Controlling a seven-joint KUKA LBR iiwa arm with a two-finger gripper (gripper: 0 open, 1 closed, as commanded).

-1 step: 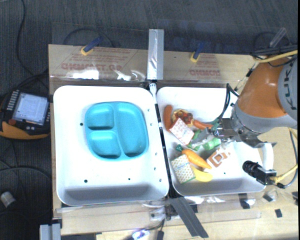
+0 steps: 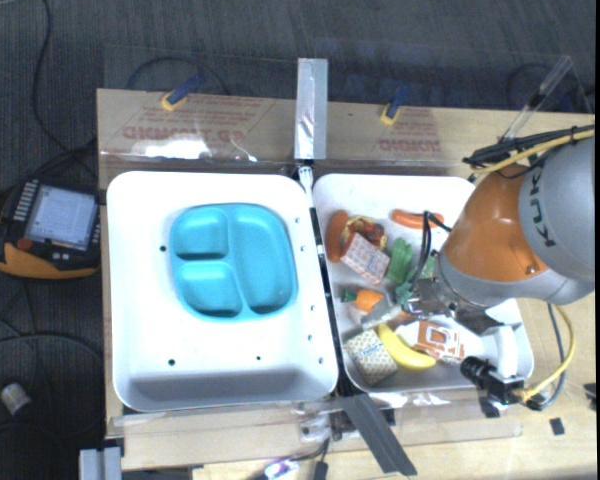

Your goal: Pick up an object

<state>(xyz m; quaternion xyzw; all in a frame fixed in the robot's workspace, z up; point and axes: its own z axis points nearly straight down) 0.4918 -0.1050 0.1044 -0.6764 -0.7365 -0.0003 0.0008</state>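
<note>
The right bin holds a pile of small things. Among them are a yellow banana, a red and white box, an orange sausage-like piece, a small orange piece, a green item, a speckled beige block and an orange and white packet. My gripper is low in this bin, over the middle of the pile, just above the banana. The orange wrist band hides its fingers.
The left bin contains a blue divided tray. A metal divider post stands between the bins at the back. My arm covers the right bin's right side. A handheld device lies on the floor to the left.
</note>
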